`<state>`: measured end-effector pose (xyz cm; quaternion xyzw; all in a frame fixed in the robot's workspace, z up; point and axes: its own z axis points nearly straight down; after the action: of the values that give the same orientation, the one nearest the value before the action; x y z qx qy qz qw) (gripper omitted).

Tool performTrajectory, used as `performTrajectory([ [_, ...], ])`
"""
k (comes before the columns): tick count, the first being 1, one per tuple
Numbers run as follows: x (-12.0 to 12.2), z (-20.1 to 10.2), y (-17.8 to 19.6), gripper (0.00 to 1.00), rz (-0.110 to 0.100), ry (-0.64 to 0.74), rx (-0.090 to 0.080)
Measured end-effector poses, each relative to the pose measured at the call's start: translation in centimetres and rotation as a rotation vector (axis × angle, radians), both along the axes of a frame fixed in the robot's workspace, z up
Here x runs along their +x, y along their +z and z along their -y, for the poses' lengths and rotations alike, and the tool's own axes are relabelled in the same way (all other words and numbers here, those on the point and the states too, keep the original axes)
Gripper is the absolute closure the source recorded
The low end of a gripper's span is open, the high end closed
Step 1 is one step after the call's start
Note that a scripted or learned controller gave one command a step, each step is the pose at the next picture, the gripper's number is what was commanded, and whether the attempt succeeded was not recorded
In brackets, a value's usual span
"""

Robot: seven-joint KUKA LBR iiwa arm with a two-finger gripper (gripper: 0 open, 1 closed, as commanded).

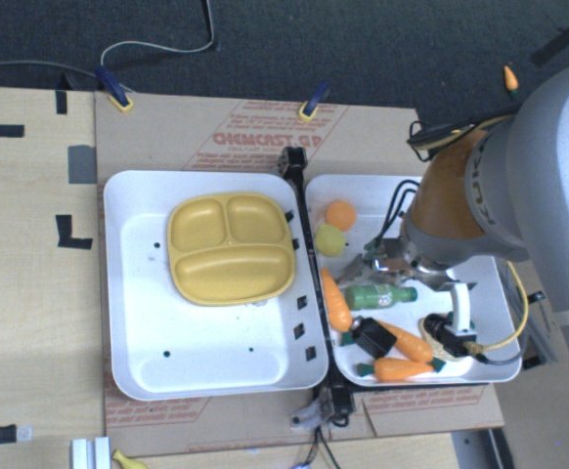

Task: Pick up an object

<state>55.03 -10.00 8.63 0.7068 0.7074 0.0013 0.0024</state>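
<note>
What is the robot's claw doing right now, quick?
Gripper: low in the right bin, over a green bottle; open or shut cannot be told.

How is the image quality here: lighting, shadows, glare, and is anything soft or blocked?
Camera view: even, diffuse light with faint shadows; no strong glare on the left bin or yellow tray. The whole frame is slightly soft and low in resolution. The arm looms large and blurred at right, covering part of the right bin, so the gripper above the green bottle is hard to read.
</note>
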Motion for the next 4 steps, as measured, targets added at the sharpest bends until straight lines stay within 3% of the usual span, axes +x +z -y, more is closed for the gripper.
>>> performTrajectory([
  [1, 0.0, 0.1, 1.0, 1.0, -0.001, -0.001, -0.001],
  [2, 0.0, 0.1, 0.9, 0.0, -0.001, -0.001, -0.001],
  [3, 3.0, -0.2, 0.0, 0.0, -0.005, -0.001, 0.001],
  [4, -1.4, 0.1, 0.0, 0.0, 0.0, 0.0, -0.001],
])
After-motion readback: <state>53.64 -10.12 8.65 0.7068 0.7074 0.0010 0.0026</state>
